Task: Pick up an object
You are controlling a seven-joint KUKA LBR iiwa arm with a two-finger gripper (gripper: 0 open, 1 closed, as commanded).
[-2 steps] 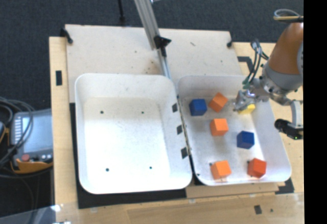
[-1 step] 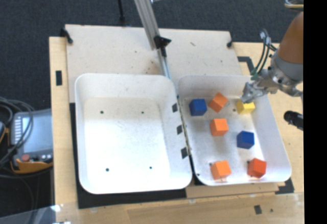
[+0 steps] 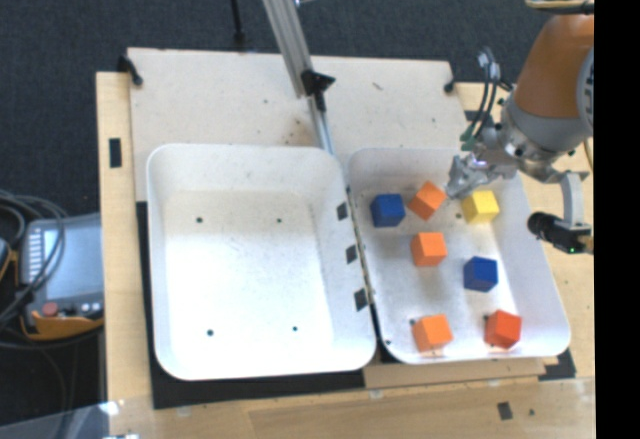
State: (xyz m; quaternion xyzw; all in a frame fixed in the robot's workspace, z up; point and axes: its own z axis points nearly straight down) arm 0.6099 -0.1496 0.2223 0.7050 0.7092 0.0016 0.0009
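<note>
Gripper hangs between orange cube on its left in the view and yellow cube on its right; its grasp state I cannot tell.

Two smooth white plastic bins, a bit speckled. Pale wooden desk underneath. Shiny metal pole up top.
</note>
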